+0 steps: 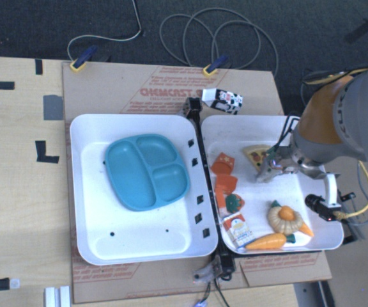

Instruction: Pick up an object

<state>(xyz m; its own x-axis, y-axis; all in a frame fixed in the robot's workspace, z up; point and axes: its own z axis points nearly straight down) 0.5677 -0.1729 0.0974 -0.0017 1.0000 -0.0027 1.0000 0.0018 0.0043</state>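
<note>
A yellowish toy piece [257, 154] lies near the far side of the right bin [312, 243], just beside the gripper [268, 170], which hovers low over the bin floor (whether its claw is apart or together cannot be told). The left bin [82, 171] holds a blue divided plate [147, 171].

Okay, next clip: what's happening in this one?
The arm reaches in from the right with its gripper low over the right bin, near the upper toys. A carrot, a small carton and orange blocks lie loose there. The left bin holds a blue divided plate. Nothing looks lifted.
</note>
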